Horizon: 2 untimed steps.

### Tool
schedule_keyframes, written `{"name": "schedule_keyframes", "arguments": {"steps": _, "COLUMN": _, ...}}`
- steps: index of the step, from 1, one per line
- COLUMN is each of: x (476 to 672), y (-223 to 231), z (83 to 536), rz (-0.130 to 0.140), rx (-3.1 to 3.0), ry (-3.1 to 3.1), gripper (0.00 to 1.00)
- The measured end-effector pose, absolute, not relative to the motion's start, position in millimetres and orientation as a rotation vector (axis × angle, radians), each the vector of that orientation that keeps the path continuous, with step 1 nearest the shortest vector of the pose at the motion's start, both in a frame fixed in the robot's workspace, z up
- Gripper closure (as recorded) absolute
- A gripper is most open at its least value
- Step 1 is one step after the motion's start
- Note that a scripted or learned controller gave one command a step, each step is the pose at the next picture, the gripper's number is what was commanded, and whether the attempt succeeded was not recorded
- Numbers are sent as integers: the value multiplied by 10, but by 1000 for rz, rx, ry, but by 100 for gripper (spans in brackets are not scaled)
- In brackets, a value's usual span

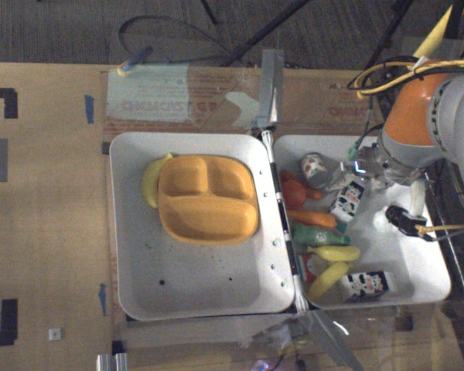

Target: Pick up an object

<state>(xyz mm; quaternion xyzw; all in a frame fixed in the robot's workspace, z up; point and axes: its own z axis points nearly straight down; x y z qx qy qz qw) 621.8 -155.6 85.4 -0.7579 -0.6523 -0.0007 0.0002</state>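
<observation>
The gripper [354,178] hangs over the far left part of the right bin [425,273], just above a small cow-print carton [346,200]; whether it is wide or narrow I cannot tell, since the wrist hides it. That carton is the likeliest pick: light, boxy, with flat printed sides that look fairly stiff (probably a hollow toy), best pinched across its 2 narrow faces. Just left of it lie a red tomato [295,194] and an orange carrot [313,219], smooth, rounded plastic that could slip. Nearer sit 2 yellow bananas [330,267] and a second carton [366,284]. In the left bin [201,284] rests an orange divided plate [209,199], glossy and rigid, over another banana [150,182].
</observation>
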Motion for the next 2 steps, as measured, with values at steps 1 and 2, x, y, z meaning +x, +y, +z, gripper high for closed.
{"name": "schedule_keyframes", "arguments": {"steps": 1, "x": 6227, "y": -1556, "z": 931, "rz": 1, "rx": -2378, "ry": -2053, "gripper": 100}}
{"name": "schedule_keyframes", "arguments": {"steps": 2, "x": 6677, "y": -1206, "z": 1930, "rz": 5, "rx": -2508, "ry": -1889, "gripper": 100}}
